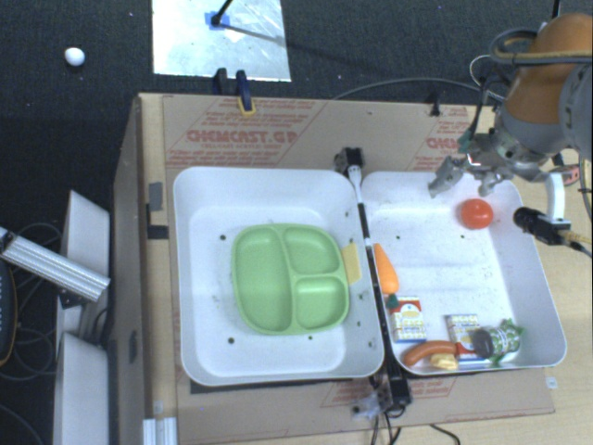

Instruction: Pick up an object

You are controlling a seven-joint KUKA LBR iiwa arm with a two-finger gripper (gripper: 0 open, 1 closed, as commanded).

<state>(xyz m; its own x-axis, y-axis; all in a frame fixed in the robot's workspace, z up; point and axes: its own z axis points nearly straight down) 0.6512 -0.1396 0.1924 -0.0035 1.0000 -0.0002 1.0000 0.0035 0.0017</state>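
Your gripper [466, 176] hangs above the right bin's [537, 286] far edge, jaws spread and holding nothing. The orange ball [477, 213] lies just beside it on the bin floor. Nothing lifted; grasp and lift remain.

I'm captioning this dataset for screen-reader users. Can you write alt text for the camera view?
A grey and orange robot arm holds its open claw over the right bin's far end, near a red ball. That bin also holds a carrot and small packets; the left bin holds a green divided tray.
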